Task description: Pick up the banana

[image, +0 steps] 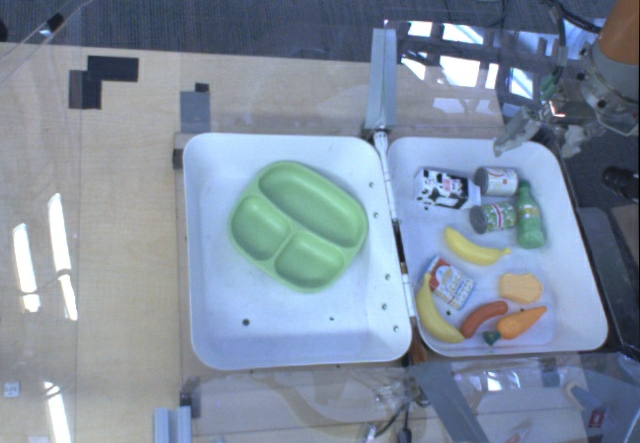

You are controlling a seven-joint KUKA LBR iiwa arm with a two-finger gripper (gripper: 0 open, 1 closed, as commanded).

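Right bin (575, 231) crowded, banana (472, 248) mid-bin

Arm (612, 51) cut off by right edge; end effector (540, 131) blurred, finger state unclear.

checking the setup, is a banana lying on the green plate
No, the green plate sits in the left bin; both bananas lie in the right bin.

We see our arm (615, 51) enter at about two o'clock, its orange band showing at the frame's edge. Our gripper (540, 136) hangs below it, pointing toward eight o'clock, its two fingers spread apart, nothing between them.
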